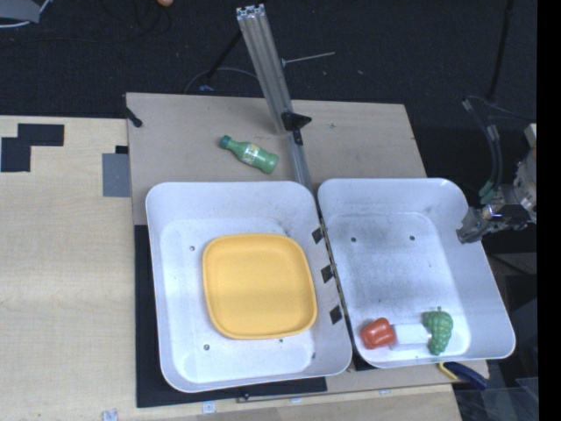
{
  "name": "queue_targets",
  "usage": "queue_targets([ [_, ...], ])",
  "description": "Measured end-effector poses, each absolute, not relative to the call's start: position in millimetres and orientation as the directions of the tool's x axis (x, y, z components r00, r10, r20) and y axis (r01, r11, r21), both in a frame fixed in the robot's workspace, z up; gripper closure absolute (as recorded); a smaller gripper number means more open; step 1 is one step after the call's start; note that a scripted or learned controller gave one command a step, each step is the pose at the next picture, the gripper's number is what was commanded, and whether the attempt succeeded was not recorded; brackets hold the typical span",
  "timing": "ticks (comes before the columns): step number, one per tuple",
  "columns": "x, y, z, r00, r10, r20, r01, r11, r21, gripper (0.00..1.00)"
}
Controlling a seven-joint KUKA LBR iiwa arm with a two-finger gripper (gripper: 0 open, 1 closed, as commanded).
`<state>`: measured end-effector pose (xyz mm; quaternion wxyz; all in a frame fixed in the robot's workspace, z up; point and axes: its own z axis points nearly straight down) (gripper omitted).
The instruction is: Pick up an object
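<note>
A red pepper-like object and a green broccoli-like object lie near the front edge of the right bin. A yellow square plate rests in the left bin. My gripper hangs at the right bin's right rim, well away from all these objects. It is small and dark at the frame's edge, with nothing seen in it.
A green bottle lies on its side on the bench behind the left bin. A slanted metal rail runs from the back toward the gap between the bins. Black clips join the two bins.
</note>
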<state>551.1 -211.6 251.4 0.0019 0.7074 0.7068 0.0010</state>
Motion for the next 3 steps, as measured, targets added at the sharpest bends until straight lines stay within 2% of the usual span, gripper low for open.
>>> queue_targets([
  [3,540.6,-55.8,251.3,-0.004,1.000,0.000,1.000,0.004,0.000,1.00],
])
